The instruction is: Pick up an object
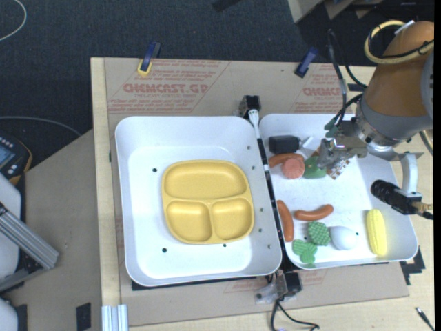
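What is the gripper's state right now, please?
Gripper: cannot be told; it sits low in the right bin beside a green item.

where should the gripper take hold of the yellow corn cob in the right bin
Probably across the middle of the yellow plastic corn cob, from straight above, fingers closing on its long left and right sides. It lies flat and lengthwise near the right white bin's wall, with bare floor on its left side.
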Tool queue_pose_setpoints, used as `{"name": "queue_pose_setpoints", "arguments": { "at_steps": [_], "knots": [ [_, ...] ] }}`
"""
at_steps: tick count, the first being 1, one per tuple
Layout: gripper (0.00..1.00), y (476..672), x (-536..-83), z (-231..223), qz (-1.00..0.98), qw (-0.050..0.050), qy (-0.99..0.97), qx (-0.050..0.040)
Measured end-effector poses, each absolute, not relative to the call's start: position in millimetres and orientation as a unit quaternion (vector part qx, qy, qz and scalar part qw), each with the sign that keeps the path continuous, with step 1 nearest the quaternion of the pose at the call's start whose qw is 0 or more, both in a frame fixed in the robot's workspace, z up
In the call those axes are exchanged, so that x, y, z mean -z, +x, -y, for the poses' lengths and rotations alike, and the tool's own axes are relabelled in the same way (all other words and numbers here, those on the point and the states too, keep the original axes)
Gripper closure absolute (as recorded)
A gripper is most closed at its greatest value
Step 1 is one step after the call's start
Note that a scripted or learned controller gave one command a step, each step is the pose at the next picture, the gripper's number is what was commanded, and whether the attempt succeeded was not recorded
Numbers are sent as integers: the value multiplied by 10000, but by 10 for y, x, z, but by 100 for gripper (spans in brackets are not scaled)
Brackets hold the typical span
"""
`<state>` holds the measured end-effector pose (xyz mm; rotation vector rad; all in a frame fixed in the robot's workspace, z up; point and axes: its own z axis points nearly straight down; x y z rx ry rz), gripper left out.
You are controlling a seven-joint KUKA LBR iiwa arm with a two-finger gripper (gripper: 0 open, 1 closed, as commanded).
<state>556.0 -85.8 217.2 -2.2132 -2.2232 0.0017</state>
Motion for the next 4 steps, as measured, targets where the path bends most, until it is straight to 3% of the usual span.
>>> {"name": "queue_pose_setpoints", "arguments": {
  "at_steps": [2,4],
  "knots": [
    [100,5191,-2243,-217,7097,21,-7045,4],
    [100,4801,-2232,-722,7076,21,-7066,-14]
  ]
}}
